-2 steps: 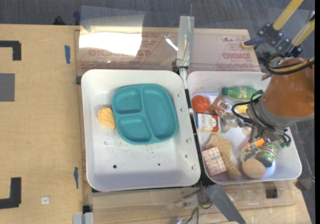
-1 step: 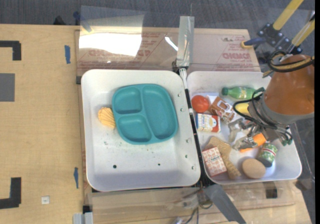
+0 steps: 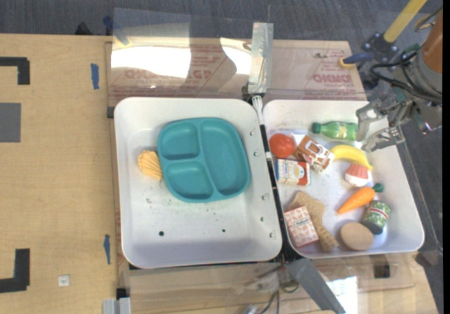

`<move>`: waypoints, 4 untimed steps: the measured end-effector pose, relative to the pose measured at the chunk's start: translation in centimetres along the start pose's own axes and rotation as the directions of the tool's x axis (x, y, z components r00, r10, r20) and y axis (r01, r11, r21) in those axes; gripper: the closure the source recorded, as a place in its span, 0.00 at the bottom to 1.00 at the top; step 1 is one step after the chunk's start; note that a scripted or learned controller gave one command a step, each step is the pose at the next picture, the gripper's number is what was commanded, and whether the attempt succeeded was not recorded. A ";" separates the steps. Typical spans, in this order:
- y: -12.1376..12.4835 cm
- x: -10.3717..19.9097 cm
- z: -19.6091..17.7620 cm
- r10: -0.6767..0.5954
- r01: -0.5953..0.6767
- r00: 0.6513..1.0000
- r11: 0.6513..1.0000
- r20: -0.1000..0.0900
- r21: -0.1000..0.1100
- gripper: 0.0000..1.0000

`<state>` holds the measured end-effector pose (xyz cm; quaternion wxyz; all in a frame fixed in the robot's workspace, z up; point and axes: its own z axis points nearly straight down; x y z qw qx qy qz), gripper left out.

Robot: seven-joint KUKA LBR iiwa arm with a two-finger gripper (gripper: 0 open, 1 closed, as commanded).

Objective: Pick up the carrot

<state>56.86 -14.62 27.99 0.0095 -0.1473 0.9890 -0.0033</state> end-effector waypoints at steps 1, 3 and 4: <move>-5.0 3.5 -0.9 -0.138 0.138 0.990 0.990 -0.008 -0.005 1.00; -5.6 7.9 -0.9 -0.860 0.860 0.511 0.510 0.001 -0.013 1.00; -5.6 7.6 -2.0 -0.858 0.858 0.513 0.513 0.005 -0.006 1.00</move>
